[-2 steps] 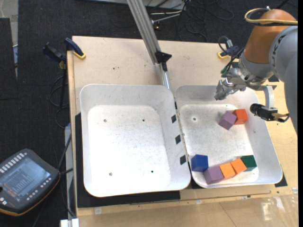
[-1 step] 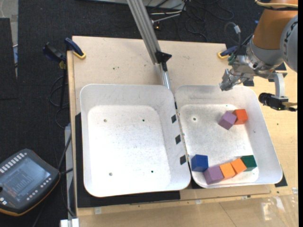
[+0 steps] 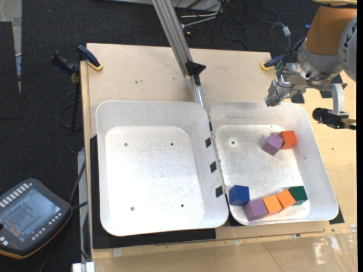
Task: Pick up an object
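Gripper (image 3: 276, 98): carried on the grey arm (image 3: 332, 35) with the orange band, entering from the view's right and hanging over the far rim of the right bin (image 3: 317, 157). It carries nothing. Whether it stands spread or closed cannot be told at this size and angle. Its height above the bin floor suggests a staging pose, not a committed descent.

Candidate objects, all in the right bin, listed by place from the gripper:

- Purple cube (image 3: 273, 144) and orange cube (image 3: 288, 139): nearest, just below the gripper toward the camera, touching one another near the bin's middle. The contact probably leaves little room for a finger between them.
- Blue cube (image 3: 239, 195): well apart from the gripper, at the near side by the divider, standing slightly clear of its neighbours; likely the freest to grasp.
- Second purple cube (image 3: 256, 208), second orange cube (image 3: 273, 203), green cube (image 3: 296, 195): farthest from the gripper, lined up in contact along the near wall, apparently settled where the floor curves up. The wall would hinder a clean grasp.

Left bin (image 3: 108, 152): across the divider, well apart from the gripper.

Status: no object lifted; the pick is not yet begun.
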Controlling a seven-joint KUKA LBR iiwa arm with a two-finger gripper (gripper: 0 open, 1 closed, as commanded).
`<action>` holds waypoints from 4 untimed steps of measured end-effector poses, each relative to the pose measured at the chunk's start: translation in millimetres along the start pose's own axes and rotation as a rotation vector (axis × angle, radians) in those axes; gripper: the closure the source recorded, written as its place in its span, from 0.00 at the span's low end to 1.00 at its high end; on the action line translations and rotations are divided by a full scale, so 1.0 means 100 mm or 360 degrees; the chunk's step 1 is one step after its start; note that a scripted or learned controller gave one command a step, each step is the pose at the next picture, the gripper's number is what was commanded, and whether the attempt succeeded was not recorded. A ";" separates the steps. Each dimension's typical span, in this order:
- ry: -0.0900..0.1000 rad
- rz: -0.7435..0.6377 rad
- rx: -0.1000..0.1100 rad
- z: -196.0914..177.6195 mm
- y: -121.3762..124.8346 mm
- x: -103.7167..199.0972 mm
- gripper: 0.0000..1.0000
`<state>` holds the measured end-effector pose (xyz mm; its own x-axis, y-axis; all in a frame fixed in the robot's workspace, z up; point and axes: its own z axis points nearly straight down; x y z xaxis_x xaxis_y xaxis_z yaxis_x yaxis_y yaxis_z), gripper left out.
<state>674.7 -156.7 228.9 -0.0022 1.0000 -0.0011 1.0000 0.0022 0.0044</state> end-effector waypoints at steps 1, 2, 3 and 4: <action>0.0005 -0.0010 0.0006 0.03 -0.01 0.64 1.00; 0.0005 -0.0010 0.0004 -0.08 -0.02 1.13 1.00; 0.0005 -0.0011 0.0003 -0.14 0.00 1.75 1.00; 0.0005 -0.0009 0.0008 -0.03 0.01 2.29 1.00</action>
